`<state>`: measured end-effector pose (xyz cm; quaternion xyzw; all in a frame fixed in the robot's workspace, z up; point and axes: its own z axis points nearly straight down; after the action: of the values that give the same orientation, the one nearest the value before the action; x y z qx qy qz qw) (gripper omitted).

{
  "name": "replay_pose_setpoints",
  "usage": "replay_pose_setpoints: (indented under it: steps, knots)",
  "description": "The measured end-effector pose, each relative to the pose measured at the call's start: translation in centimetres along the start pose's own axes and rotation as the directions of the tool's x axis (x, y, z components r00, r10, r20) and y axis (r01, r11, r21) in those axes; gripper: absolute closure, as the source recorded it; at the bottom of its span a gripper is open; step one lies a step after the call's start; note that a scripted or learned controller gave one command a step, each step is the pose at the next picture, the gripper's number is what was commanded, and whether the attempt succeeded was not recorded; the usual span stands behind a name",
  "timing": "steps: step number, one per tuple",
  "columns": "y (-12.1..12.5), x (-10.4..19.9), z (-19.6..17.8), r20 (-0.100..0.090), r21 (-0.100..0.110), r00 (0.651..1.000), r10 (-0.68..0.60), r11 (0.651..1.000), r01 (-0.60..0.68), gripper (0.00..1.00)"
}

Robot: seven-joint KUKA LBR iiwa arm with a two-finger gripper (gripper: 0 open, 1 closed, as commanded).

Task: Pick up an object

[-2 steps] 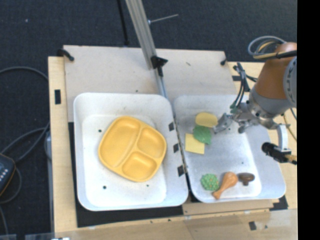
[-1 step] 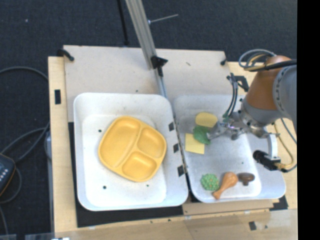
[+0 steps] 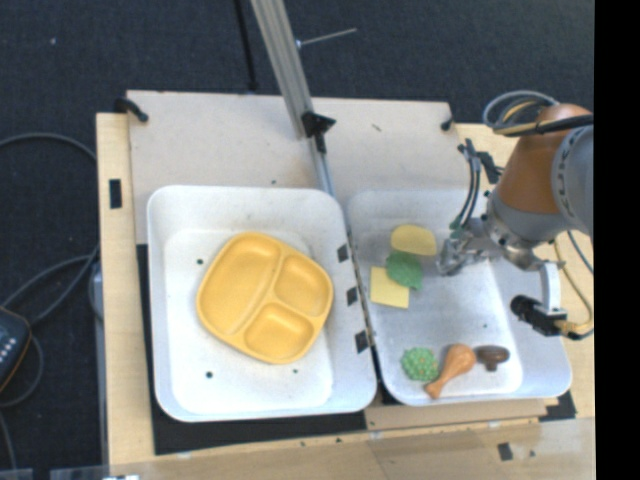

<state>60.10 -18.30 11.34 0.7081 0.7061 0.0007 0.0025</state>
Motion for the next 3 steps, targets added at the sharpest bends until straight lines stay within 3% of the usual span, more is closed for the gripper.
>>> replay_pose_setpoints:
  steps: [2,3]
  knots:
    - [0.0,1.0,-12.3,0.0,-0.004,1.0,-0.006,1.0,0.006,1.0]
    - [0.1,0.9,-12.9,-0.002,0.002,1.0,-0.008,1.0,0.008,1.0]
